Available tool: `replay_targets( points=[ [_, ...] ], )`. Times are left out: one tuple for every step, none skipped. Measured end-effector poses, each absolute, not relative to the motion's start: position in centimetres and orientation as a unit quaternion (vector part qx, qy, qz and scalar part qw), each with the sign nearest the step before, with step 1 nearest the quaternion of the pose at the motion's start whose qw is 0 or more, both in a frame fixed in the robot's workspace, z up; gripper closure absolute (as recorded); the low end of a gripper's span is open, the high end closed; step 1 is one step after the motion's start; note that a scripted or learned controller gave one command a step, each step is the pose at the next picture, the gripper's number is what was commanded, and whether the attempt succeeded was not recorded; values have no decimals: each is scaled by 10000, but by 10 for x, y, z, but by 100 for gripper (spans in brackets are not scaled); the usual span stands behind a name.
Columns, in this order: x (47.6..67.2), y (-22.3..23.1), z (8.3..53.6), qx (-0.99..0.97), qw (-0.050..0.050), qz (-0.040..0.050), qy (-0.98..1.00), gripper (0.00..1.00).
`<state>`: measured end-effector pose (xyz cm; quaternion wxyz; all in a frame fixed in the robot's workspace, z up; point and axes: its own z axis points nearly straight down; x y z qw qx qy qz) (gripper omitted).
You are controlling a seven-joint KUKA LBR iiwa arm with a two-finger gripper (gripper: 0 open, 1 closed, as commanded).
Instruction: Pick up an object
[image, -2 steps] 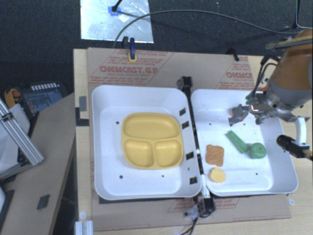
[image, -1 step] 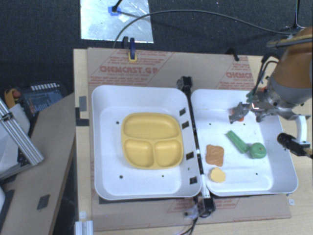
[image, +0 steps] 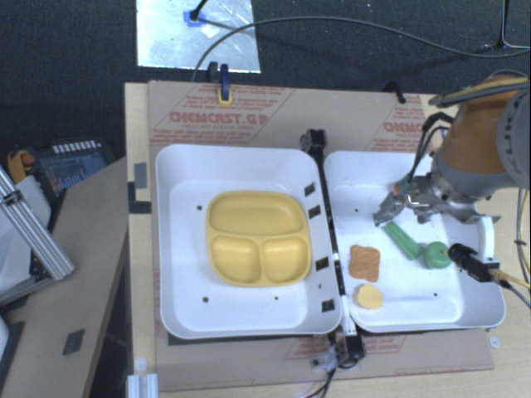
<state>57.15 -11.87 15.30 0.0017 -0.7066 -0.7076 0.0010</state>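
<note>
The gripper (image: 397, 208) is seen low over the right bin (image: 477, 309), near its upper middle, but whether the fingers are open or closed honestly can't be told from this angle, the wrist bulk gets in the way. Nothing is seen pinched between them. Just beside the tip, a green object (image: 415, 245) with a long stalk and a rounder knob end is laid on the bin floor, angled down toward the right. A bit lower and to the left, a flat orange-brown piece (image: 364, 262) is found, and right below that a small yellow piece (image: 369, 297), close to the front wall. All three are kept in that right bin.

The left bin (image: 178, 222) is taken up by a yellow divided tray (image: 257, 237), three compartments, with nothing visible in them. Both bins are set side by side on a worktop (image: 249, 114) covered with printed brown board.
</note>
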Motion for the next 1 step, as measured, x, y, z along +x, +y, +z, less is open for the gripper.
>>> replay_targets(
  points=[
    [569,-120,90,-7068,18,11,-7074,0]
  ],
)
